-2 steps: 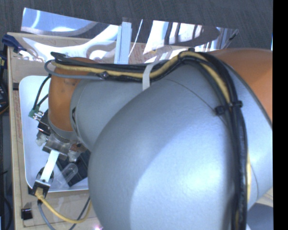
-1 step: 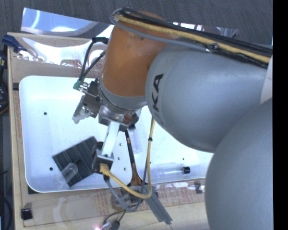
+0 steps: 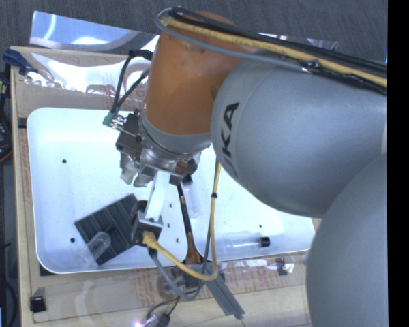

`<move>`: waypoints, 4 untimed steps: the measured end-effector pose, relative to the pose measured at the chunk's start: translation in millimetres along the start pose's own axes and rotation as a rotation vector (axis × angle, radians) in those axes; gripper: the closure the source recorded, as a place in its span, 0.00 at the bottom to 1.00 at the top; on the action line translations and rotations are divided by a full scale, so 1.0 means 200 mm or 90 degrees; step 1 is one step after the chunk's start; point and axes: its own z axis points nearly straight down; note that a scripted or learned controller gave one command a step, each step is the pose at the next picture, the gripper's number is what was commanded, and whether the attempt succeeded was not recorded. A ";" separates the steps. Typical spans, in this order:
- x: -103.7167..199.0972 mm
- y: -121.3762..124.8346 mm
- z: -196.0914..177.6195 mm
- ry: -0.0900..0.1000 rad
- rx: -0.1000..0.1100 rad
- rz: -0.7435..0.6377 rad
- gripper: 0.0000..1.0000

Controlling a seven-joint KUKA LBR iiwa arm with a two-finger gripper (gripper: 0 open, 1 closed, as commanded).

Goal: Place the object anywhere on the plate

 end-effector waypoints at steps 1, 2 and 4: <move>0.16 -0.08 -0.51 0.002 -0.006 -0.179 1.00; 0.23 -0.11 0.41 -0.002 -0.002 0.002 1.00; 0.23 -0.11 0.37 -0.004 -0.001 -0.002 0.00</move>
